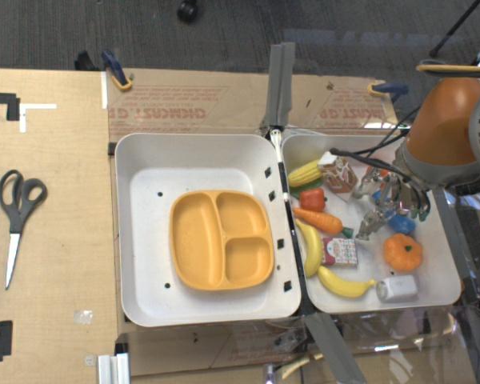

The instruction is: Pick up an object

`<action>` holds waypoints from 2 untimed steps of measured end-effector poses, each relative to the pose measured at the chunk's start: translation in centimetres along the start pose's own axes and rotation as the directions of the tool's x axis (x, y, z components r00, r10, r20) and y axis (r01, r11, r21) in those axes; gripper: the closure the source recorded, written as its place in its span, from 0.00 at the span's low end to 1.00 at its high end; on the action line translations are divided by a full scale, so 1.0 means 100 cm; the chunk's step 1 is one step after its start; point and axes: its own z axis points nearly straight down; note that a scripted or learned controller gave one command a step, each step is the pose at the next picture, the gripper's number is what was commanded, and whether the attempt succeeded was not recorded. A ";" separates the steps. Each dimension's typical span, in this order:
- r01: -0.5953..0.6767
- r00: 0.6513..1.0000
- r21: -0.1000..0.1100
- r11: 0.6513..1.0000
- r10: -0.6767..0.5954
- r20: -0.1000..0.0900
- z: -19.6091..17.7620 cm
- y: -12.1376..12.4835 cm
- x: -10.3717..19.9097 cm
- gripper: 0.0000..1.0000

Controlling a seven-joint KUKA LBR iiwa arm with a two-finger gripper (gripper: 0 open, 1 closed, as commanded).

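Observation:
The right bin (444, 282) holds several toy foods: a corn cob (306, 172), a red pepper (312, 198), a carrot (320, 220), two bananas (310, 248) (346, 282), a small pink carton (340, 252), a brown packet (341, 176), an orange pumpkin (403, 253), a blue ball (401, 223) and a grey-white cylinder (397, 287). My gripper (371, 223) hangs over the middle of this bin, fingers pointing down to the left of the blue ball and right of the carrot. They stand apart with nothing seen between them.
The left bin (136, 238) holds a yellow divided plate (222, 238). Scissors (18, 214) lie on the bench at far left. A cardboard sheet (192, 102) and blue clamps (116, 69) lie behind the bins. The arm's orange band (448, 122) looms over the right bin's far corner.

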 end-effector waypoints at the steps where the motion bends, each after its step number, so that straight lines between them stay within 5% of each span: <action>1: 0.007 1.000 0.001 1.000 -0.007 -0.003 0.000 -0.050 0.042 0.00; 2: -0.167 0.986 0.000 0.986 0.167 0.005 -0.001 -0.051 0.086 0.00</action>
